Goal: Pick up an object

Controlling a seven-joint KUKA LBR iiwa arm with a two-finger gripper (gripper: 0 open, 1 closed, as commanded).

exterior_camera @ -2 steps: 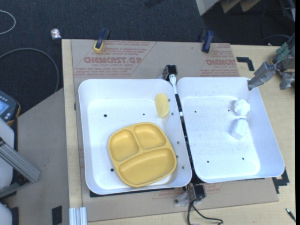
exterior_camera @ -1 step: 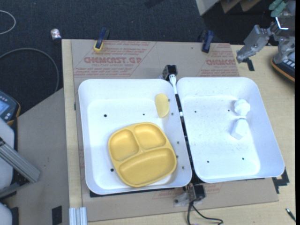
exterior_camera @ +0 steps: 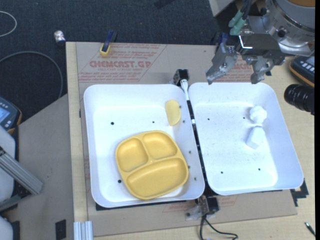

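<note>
My gripper [exterior_camera: 234,77] hangs above the far edge of the right bin [exterior_camera: 280,176], its two grey fingers spread wide apart with nothing between them. Two small white objects lie in the right bin: a rounded one [exterior_camera: 258,114] and, just in front of it, a blocky one [exterior_camera: 254,137]. Both sit in front of the gripper and slightly to its right. The left bin [exterior_camera: 95,114] holds a yellow divided plate [exterior_camera: 151,164] and a small pale yellow piece [exterior_camera: 173,112] near the bin's right wall.
The bins rest on a cardboard sheet [exterior_camera: 125,61]. A black clamp [exterior_camera: 181,76] sits at the far end of the seam between bins. A yellow and blue clip [exterior_camera: 106,44] lies on the cardboard's far edge. Black gear [exterior_camera: 300,96] stands right of the bench.
</note>
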